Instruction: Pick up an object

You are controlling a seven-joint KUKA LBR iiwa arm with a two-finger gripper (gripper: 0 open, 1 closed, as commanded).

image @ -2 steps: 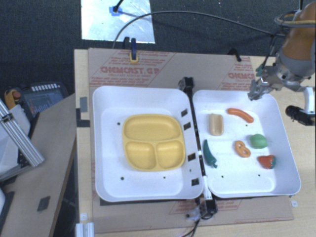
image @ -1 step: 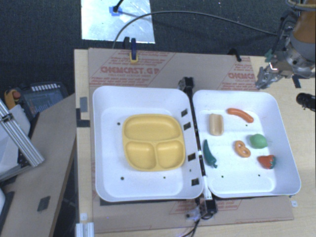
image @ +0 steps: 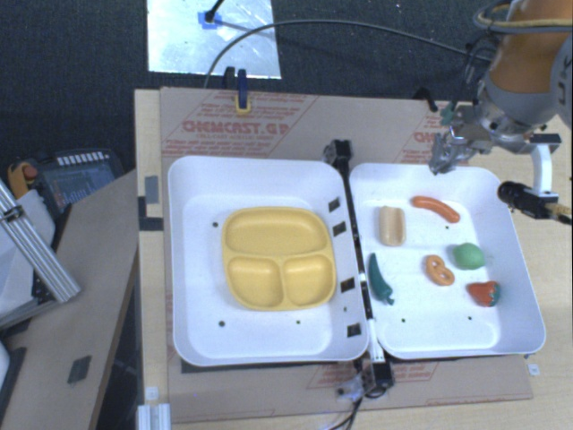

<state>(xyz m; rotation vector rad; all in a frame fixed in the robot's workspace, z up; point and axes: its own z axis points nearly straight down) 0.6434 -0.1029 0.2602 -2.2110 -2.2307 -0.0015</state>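
A: Okay, quick pass. We have two white bins on the bench (image: pixel 152 141). The left bin (image: pixel 192 195) holds a yellow divided tray (image: pixel 276 256) with three compartments, sitting about in the middle.

B: And the right bin (image: pixel 510 321)?

A: We count six toy foods there. A tan bun (image: pixel 390 225) lies near the upper left, a red-orange sausage (image: pixel 435 209) to its right near the back wall. A dark green pepper (image: pixel 379 279) lies by the left wall, a small pretzel (image: pixel 439 270) mid-bin, a green round fruit (image: pixel 467 256) just beside the pretzel on its right, and a red strawberry (image: pixel 483 293) below that. All lie apart except the pretzel and green fruit, which are close.

B: Arm?

A: We see the grey arm with its orange band (image: pixel 528 34) at upper right. The gripper (image: pixel 445 161) hangs at the back rim of the right bin, above the sausage and off to its upper side. It points down.

B: Jaws?

A: We cannot tell how the jaws stand; the tip is too small and blurred. We see nothing between them.
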